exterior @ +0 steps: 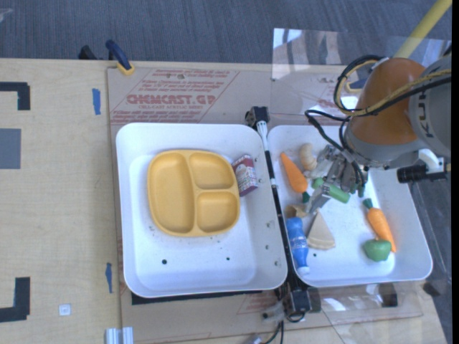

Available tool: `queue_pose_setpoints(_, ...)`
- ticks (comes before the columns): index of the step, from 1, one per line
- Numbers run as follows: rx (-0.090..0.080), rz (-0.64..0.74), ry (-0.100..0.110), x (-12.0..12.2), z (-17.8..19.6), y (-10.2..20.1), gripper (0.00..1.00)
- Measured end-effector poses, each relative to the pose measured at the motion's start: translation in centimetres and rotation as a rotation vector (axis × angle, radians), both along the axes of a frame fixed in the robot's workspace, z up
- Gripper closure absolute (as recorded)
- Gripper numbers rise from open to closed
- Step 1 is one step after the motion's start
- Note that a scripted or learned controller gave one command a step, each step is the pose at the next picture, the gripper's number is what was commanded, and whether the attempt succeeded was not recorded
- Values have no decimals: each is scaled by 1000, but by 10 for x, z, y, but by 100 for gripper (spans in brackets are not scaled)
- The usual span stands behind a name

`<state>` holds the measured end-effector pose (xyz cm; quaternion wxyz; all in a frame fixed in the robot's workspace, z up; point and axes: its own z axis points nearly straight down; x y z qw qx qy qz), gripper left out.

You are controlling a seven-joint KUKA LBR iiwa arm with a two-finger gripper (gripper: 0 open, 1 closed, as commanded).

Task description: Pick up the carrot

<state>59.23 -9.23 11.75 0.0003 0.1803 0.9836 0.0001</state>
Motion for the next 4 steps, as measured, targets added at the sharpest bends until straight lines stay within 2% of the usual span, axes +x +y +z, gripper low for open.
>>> queue_pose_setpoints(1,1,-277,-20,18,-25,-2,0)
queue_pose_setpoints(2,2,-602,-9,39,-28,-7,0)
queue_pose_setpoints(3,1,-598,-23,43,-14,-7,100)
queue_pose_setpoints(4,6,-553,-13,24,73,74,100)
